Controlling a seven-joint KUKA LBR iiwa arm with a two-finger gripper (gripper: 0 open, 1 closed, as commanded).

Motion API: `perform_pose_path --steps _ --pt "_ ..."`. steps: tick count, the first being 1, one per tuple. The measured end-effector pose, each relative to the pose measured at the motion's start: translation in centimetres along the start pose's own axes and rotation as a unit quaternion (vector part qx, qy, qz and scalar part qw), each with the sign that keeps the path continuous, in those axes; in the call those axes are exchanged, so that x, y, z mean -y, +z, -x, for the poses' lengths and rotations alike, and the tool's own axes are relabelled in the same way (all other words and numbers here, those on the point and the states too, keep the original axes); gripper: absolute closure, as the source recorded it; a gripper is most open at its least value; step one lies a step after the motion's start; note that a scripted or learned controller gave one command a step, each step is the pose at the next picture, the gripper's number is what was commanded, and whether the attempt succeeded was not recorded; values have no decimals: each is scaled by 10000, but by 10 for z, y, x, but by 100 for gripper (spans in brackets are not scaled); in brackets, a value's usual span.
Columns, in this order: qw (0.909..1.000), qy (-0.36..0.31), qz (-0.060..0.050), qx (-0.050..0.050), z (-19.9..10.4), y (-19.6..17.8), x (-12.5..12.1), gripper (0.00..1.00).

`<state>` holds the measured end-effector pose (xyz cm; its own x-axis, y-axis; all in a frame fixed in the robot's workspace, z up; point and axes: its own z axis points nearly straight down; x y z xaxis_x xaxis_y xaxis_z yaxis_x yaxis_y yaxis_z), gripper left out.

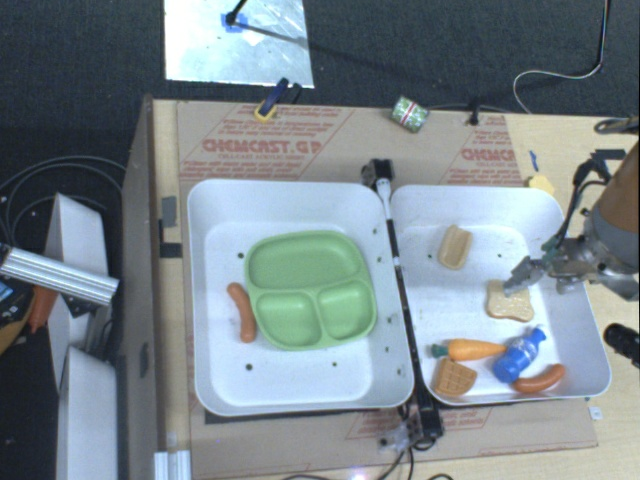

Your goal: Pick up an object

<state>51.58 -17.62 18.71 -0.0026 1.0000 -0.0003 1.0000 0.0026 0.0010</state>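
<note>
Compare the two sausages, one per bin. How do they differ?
The sausage in the left bin lies almost straight up the image, beside the green divided plate, with nothing else close by. The sausage in the right bin lies nearly crosswise at the near wall, next to the blue bottle, among other toy foods. The right one looks slightly redder. Both are small, curved and orange-red, resting flat on the bin floor.

From my remote station: a small green can at the table's far edge, a yellow-and-blue clip nearby, a foil sheet beyond.
</note>
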Motion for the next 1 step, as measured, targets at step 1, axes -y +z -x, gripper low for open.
perform_pose_path --steps 1 --pt "10000 3 33 9 2 100 0 0"
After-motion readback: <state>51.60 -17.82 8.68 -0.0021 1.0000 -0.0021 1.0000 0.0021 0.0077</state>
